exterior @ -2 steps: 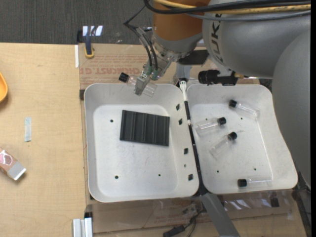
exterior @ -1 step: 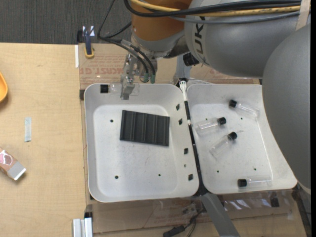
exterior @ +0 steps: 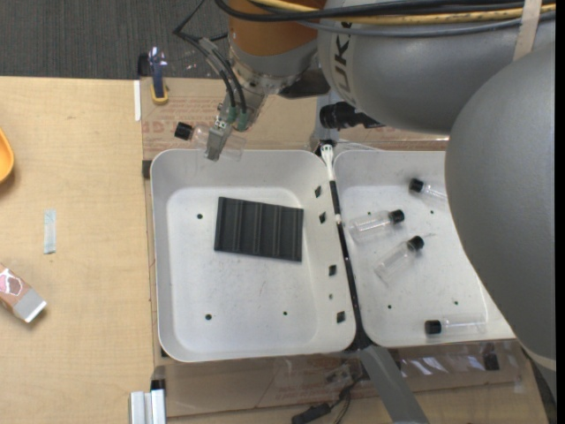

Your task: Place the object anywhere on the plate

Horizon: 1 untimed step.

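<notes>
Camera view | left bin (exterior: 177, 325): black plate (exterior: 259, 229) | right bin (exterior: 468, 312): four vials (exterior: 393, 220) | pincer (exterior: 214, 147): grip unreadable

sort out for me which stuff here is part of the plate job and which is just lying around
Part of the job:
- dark ribbed plate in the left bin
- four clear vials with black caps in the right bin
- end effector over the left bin's far rim

Just lying about:
- blue clamp
- small black block
- orange dish
- grey strip
</notes>
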Available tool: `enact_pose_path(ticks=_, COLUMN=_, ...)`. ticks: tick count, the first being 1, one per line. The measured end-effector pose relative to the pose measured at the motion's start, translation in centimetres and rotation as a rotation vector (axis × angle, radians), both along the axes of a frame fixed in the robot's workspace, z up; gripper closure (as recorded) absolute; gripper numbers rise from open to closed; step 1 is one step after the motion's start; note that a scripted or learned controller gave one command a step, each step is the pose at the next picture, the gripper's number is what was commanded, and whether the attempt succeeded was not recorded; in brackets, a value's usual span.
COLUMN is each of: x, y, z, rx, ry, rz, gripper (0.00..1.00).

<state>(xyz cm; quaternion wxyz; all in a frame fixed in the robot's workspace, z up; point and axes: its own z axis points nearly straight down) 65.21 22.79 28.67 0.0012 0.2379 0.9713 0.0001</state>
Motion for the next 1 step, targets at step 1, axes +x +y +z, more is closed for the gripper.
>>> enact_pose_path(ticks=1, x=-3.20, y=-0.84, z=3.95, rx=-0.001, ry=0.002, rz=-0.420, gripper=1.00)
